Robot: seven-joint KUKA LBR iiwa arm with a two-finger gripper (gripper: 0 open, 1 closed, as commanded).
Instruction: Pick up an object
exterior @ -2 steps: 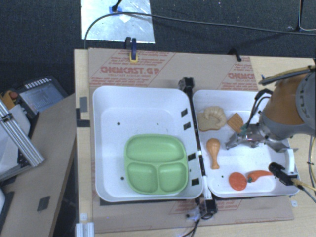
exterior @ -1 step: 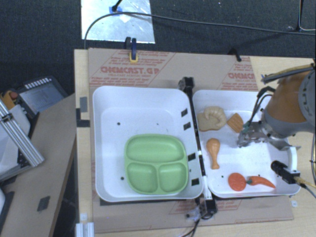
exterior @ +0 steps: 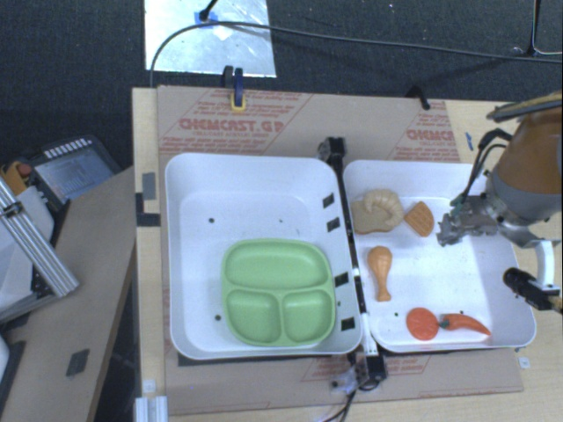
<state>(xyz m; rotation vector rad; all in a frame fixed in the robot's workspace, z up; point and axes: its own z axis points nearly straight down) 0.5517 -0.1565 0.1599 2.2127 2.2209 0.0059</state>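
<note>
Seeing cardboard-topped bench (exterior: 264, 117) on dark carpet, green tray (exterior: 277, 290) in left bin (exterior: 189, 183), gripper (exterior: 450, 229) over right bin (exterior: 457, 172) beside croissant (exterior: 378, 211), drumstick (exterior: 380, 271), tomato (exterior: 422, 323), can't tell my claw state.

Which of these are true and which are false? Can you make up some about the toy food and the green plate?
1. The green plate lies in the left bin. True.
2. The tomato sits on the green plate. False: it lies in the right bin, beside the carrot.
3. The drumstick is in the right bin. True.
4. The pincer is over the left bin. False: it is over the right bin, near the bread slice.
5. The croissant lies next to the bread slice. True.
</note>
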